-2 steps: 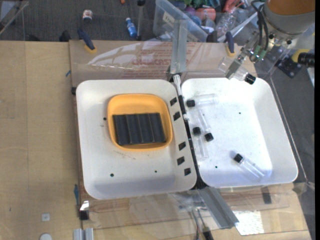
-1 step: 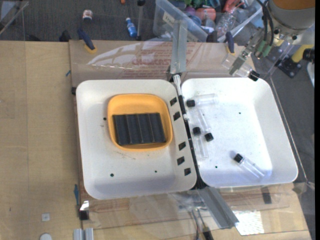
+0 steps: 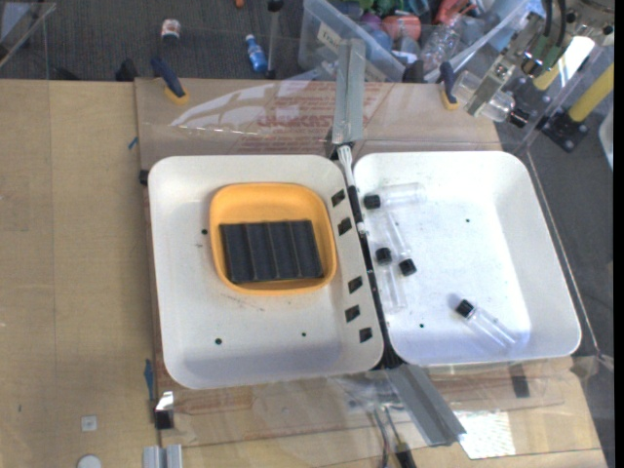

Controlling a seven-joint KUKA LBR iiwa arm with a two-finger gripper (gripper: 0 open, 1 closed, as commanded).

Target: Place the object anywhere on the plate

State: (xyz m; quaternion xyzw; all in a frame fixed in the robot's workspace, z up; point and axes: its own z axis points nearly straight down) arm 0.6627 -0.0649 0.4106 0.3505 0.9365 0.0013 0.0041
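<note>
Orange plate (image 3: 274, 203) in left bin (image 3: 175, 261), dark ridged block (image 3: 271, 252) on it. Clear vials (image 3: 483, 322) in right bin (image 3: 517, 232). My fingers' state: cannot tell.

Your arm (image 3: 546, 61) sits at about one o'clock in the camera view, up in the corner, drawn back off the bench. Its gripper (image 3: 492, 100) end points toward seven o'clock, tilted down and leftward, with yellow and pale parts showing along the wrist.
</note>
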